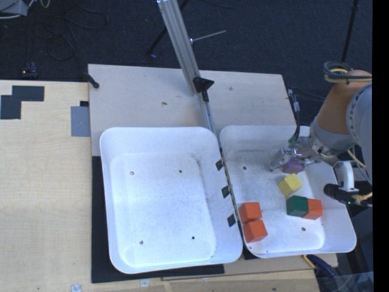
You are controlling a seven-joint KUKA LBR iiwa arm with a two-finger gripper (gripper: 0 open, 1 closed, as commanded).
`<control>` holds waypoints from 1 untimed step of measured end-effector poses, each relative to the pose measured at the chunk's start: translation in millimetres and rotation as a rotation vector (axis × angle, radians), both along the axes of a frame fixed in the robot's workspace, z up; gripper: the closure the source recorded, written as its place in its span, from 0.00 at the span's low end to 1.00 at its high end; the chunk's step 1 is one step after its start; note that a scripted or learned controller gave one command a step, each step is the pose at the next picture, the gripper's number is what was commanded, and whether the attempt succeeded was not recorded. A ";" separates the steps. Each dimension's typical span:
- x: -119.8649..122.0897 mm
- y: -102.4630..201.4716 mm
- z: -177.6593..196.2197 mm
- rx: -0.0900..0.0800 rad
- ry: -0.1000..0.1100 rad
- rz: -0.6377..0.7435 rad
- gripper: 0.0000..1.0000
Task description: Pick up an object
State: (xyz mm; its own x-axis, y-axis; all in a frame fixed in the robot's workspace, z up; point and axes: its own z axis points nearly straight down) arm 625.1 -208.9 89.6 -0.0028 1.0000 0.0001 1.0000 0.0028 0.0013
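My gripper [290,160] reaches into the right bin [255,145] from the right, low over its upper middle. A small purple object [294,165] shows between its fingers. Just below it lies a yellow block [290,184]. Further down sit a green block [297,206] with an orange block [314,208] against its right side. Two more orange blocks [251,221] rest by the bin's left wall, one above the other.
The left bin [158,199] sits beside the right one, sharing a divider with black clips. A slanted metal rail [182,47] rises behind the bins. A beige board lies beneath, and a wooden tabletop lies to the left.
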 end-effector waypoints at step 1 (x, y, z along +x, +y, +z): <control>-2.2 0.2 9.8 0.000 0.007 0.006 1.00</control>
